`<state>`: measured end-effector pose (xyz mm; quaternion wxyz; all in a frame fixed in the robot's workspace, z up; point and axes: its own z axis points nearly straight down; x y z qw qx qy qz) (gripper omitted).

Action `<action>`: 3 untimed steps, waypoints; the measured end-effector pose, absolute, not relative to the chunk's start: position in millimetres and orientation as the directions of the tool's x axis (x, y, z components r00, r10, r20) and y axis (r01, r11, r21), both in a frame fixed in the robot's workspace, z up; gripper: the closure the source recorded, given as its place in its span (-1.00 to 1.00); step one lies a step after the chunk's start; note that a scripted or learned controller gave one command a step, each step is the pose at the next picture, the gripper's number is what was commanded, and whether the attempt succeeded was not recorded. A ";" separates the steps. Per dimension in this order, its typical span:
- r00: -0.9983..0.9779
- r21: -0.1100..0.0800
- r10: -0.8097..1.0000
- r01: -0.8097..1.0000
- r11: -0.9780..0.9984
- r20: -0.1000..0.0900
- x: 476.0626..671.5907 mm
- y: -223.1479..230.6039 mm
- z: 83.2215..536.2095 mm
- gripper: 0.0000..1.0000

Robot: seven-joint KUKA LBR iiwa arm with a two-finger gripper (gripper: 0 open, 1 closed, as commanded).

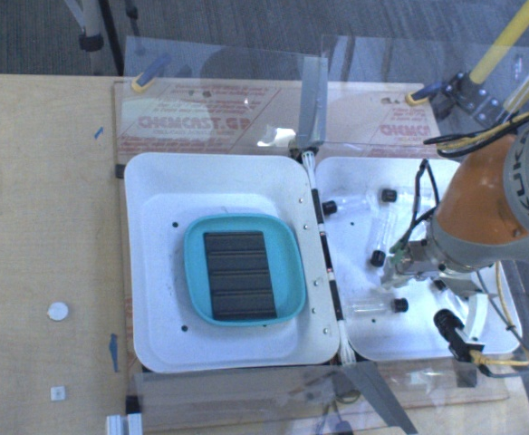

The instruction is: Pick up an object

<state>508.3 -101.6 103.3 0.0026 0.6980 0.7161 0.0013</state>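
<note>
Clear plastic tubes, black caps | scattered in right bin | hand state: cannot tell

A tray sits in the left bin; small tubes lie scattered in the right bin.
</note>
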 end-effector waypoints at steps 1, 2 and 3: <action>-0.084 0.002 0.996 0.996 0.084 -0.002 618.0 -84.6 185.3 1.00; -0.085 0.001 0.996 0.996 0.085 -0.001 618.0 -84.1 185.2 -1.00; -0.053 0.007 0.999 0.999 0.053 -0.001 598.3 -95.3 88.0 -1.00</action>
